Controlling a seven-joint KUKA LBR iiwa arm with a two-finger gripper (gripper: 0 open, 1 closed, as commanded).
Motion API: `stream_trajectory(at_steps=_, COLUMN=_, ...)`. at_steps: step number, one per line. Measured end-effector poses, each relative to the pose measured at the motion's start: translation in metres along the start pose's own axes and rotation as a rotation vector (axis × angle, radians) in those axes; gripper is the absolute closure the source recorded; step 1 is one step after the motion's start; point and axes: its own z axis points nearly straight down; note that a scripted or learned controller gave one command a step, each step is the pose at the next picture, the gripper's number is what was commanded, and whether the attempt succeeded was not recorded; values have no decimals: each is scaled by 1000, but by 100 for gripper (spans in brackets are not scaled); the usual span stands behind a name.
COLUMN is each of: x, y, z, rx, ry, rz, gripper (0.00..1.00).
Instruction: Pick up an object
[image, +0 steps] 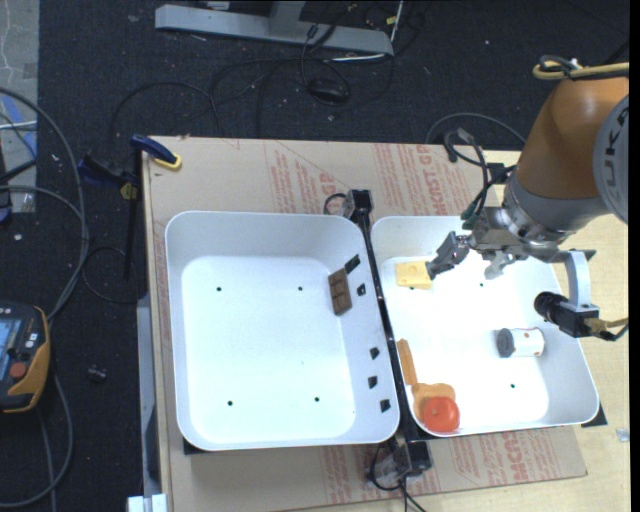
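Overhead, two shallow white bins sit side by side on a cardboard-topped bench. Against the right wall of the left bin (200, 250) lies a small brown block (340, 293), apart from everything else. Across the divider, the right bin (560, 400) holds a pale yellow wedge (411, 275) near its back edge, an orange brush-like piece with a red round end (434, 403) in the front left corner, and a short white cylinder with a grey cap (520, 343) toward the right. The gripper (470, 255) of the grey-and-orange arm hangs above the right bin's back area, just right of the yellow wedge, its fingers apart and clasping nothing.
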Motion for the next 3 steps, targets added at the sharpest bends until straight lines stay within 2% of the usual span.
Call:
stream_trajectory(at_steps=1, x=0, y=1, z=-4, rx=-8, ry=0, rz=-1, gripper=0)
stream_trajectory(at_steps=2, x=6, y=2, z=39, rx=-4, ry=0, rz=-1, gripper=0)
stream_trajectory(at_steps=3, x=2, y=7, z=100, rx=-4, ry=0, rz=0, gripper=0)
